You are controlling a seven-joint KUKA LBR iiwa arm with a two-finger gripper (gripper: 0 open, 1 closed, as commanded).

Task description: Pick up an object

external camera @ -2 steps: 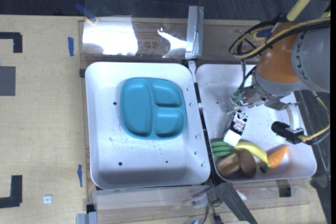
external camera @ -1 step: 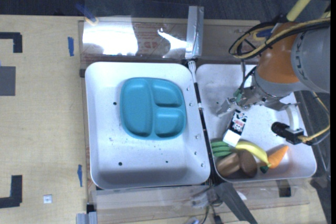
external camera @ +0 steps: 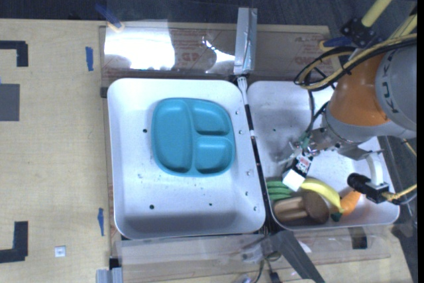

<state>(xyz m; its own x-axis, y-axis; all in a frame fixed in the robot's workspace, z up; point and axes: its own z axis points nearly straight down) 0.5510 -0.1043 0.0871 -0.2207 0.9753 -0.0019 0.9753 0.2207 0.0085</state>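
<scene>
I see arm (external camera: pixel 371 93) reaching into right bin (external camera: pixel 278 109), gripper (external camera: pixel 299 157) low above pile of toy food at near edge. Whether it grips something, I cannot tell. Pile: banana (external camera: pixel 321 192), carrot (external camera: pixel 351 201), brown piece (external camera: pixel 301 209), green piece (external camera: pixel 278 190). Left bin (external camera: pixel 126 162) has blue divided plate (external camera: pixel 193 136) in middle.

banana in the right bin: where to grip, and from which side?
Grip the banana at mid-body, coming straight down from above. It lies on top of the pile, its curved back up and bare. Set the fingers across its narrow width; the carrot and brown cylinder crowd its ends and near side.
</scene>
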